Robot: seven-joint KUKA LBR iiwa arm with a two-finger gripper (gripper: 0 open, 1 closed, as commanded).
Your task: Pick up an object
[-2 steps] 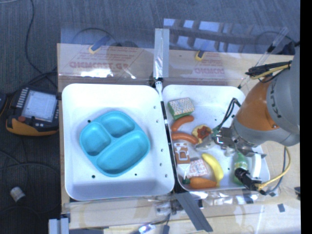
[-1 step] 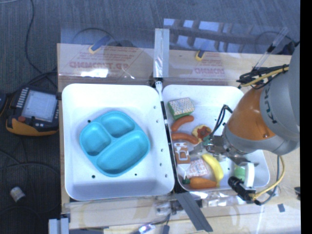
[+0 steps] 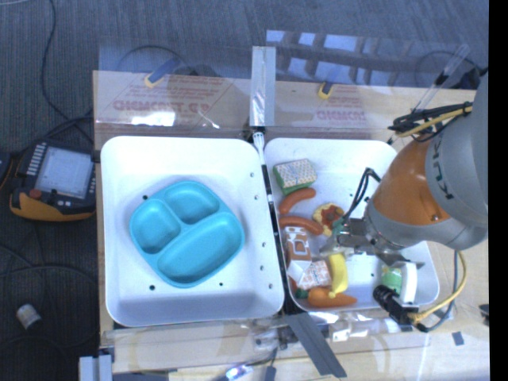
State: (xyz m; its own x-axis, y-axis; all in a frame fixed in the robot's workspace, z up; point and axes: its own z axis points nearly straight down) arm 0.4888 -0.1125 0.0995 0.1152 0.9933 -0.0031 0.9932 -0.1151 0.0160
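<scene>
Some toy foods [image 3: 339,275] partly beneath arm [image 3: 413,201]

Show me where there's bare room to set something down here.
Left bin: bare floor all around the blue plate, widest at the corners; the plate's wells are bare too. Right bin: only the far strip between the sandwich toy and the arm. Its left side and near end, around the gripper, are crowded with toy food.

Toy food lies along the left wall of the right bin [image 3: 343,163]. A green checked box [image 3: 294,173] sits by the far left corner with a red sausage [image 3: 297,200] just beside it. A yellow banana [image 3: 339,273] and an orange carrot [image 3: 332,298] lie near the front edge.
</scene>
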